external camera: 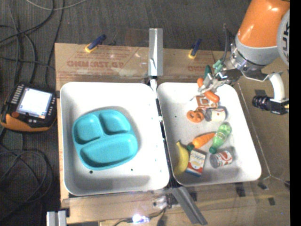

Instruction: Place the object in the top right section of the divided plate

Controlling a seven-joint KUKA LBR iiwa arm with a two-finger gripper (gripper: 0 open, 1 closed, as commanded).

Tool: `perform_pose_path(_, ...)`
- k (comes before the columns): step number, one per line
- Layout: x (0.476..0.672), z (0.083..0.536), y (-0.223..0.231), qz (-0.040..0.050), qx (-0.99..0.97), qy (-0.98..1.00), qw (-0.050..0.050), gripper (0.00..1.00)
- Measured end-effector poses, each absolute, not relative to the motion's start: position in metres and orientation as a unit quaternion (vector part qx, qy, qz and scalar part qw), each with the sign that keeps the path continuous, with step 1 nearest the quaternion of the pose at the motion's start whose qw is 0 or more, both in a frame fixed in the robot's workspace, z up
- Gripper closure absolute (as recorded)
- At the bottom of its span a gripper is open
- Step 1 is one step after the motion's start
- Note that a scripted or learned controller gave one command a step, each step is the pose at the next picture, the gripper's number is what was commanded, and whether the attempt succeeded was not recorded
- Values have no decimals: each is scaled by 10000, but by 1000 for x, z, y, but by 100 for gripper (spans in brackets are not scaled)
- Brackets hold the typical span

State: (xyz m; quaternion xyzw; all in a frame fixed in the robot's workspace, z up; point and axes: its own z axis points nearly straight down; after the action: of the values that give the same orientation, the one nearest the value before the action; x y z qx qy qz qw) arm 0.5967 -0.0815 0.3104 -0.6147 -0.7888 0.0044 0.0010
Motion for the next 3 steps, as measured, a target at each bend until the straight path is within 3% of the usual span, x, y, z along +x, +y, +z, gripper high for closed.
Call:
perform_pose_path(1,629,257,17,29,-5939,-8045,26,100)
perform_pose_path(2,643,225,80,33,-5629,-8265,19,100)
perform_pose_path(3,636,199,134,35,-5399,-8417,19,100)
